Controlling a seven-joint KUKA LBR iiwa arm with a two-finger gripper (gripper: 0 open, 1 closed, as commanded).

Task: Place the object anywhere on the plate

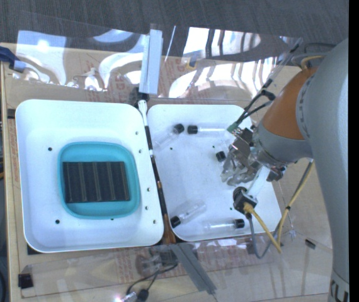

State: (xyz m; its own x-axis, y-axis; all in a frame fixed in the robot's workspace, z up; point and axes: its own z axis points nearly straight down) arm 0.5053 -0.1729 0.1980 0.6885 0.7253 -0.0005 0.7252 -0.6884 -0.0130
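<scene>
A teal plate (97, 153) with a dark ribbed centre lies in the middle of the left white bin (34, 219). Several clear tubes with black caps lie in the right bin (186, 168): one near the back (199, 129), one at the front left (189, 211), one along the front wall (223, 224). A small black piece (220, 156) sits near mid-bin. My gripper (235, 168) hangs low over the right side of the right bin, just right of that black piece. Nothing shows held in it.
The grey arm with its orange band (290, 115) covers the right bin's right edge. Yellow and black cables (264, 225) trail from the wrist over the front right corner. A ridge (153, 168) divides the two bins. Clear shields (167, 55) stand behind them.
</scene>
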